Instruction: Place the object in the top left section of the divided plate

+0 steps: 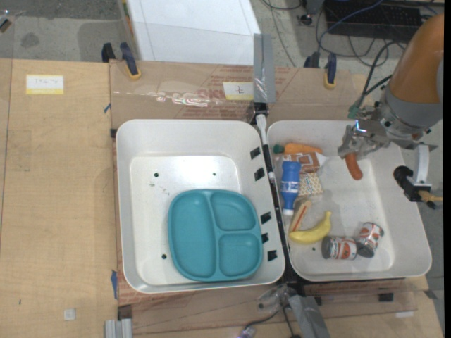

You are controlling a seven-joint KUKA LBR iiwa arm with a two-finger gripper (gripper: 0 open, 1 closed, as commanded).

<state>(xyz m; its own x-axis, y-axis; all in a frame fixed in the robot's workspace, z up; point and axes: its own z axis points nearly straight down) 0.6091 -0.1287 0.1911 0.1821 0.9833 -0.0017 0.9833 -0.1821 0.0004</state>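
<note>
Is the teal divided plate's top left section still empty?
Empty. The divided plate in the left bin shows bare teal in every section; the orange-red object hangs at the gripper over the right bin.

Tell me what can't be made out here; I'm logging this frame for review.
- Pincer, camera view: too small and blurred to tell its grip on the orange-red piece.
- Arm: cut off by the right edge.
- Can labels: too small to read.

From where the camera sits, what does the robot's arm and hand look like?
The arm is a thick rounded grey tube with a broad orange band above the wrist. Its hand is a small grey metal block with thin cables and a tiny blue light.
</note>
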